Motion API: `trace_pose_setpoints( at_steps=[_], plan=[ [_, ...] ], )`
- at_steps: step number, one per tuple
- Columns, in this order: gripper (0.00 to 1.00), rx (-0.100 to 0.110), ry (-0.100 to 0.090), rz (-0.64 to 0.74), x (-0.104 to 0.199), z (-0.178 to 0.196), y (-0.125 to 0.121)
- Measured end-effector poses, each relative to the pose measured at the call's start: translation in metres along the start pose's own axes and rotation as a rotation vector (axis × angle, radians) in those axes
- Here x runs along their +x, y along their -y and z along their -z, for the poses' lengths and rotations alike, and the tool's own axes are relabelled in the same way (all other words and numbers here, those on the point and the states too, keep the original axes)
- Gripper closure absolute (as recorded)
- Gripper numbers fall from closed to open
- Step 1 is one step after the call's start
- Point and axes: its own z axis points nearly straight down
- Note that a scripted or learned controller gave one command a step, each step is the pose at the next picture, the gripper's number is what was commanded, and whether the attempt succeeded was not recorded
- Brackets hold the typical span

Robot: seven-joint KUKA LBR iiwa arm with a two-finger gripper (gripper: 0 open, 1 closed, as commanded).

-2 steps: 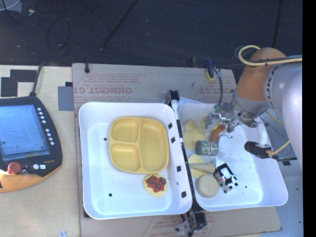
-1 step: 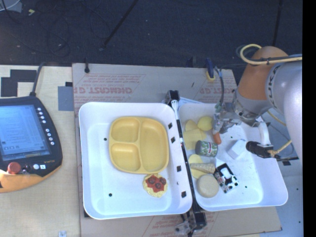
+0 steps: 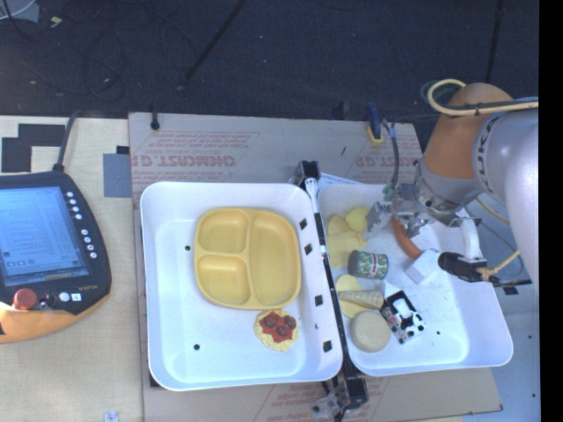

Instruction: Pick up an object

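The left bin [image 3: 167, 341] held a yellow divided plate [image 3: 247, 258] with a small toy pizza [image 3: 277, 330] at its five o'clock. In the right bin [image 3: 479, 341] lay a cream disc [image 3: 369, 331], a black-and-white toy [image 3: 403, 316], a green can [image 3: 369, 264] and an orange sausage-like piece [image 3: 406, 238]. The jaws [image 3: 400, 214] hung over the bin's twelve o'clock end, just beside the orange piece; whether they were released or clenched could not be told.

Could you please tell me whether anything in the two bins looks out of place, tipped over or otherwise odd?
One thing stands out: the small green can in the right bin lies on its side rather than upright, among the yellow toy food pieces. In the left bin, the yellow divided plate sits flat, the small pizza toy beside it.
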Motion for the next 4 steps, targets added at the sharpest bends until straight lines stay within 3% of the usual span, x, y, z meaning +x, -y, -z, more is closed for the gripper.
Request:
trace_pose_setpoints(
  at_steps=[1, 2, 3, 4],
  plan=[
    [0.0, -0.011, 0.001, 0.002, 0.031, -0.016, 0.045],
    [0.0, -0.009, 0.001, 0.002, 0.033, -0.019, 0.109],
    [0.0, -0.031, 0.008, 0.007, 0.034, -0.017, 0.148],
    [0.0, -0.008, 0.0, 0.005, -0.014, -0.019, 0.115]
  ],
)
